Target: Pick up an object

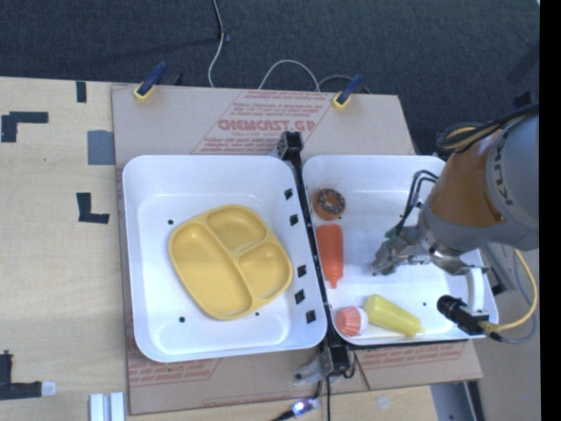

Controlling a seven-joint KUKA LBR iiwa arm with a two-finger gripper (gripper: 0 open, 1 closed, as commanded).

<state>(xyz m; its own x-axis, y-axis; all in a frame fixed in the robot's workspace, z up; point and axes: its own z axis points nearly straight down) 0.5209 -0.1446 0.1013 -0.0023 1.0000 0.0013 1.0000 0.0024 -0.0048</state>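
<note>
Watching: I have the arm [486, 187] reaching in from the right, its gripper [390, 257] low over the floor of the right bin [377, 169].
Jaws: pointed down and left toward bare white floor — whether they are released or clenched I cannot tell from this slant, and I see nothing between them.
Candidates: the task names no particular thing, so any of four in the right bin would do.
Carrot [330, 253]: an orange stick lying lengthwise along the divider [302, 226], just left of the gripper and apart from it — I judge it the nearest pick.
Doughnut [330, 202]: a small brown ring above the carrot's upper end, close to the divider.
Banana [392, 315]: a yellow piece lying slanted near the front wall, below the gripper.
Strawberry [350, 321]: a pink-red lump in the front left corner, just beside the banana's left end.
Left bin [140, 235]: holds a yellow divided plate [230, 260] lying flat in the middle.
Counter [53, 235]: pale wood, with a cardboard sheet [263, 125] clamped under both bins, I suppose to keep them from sliding.
Risk: things tucked against walls leave the jaws little room.
</note>
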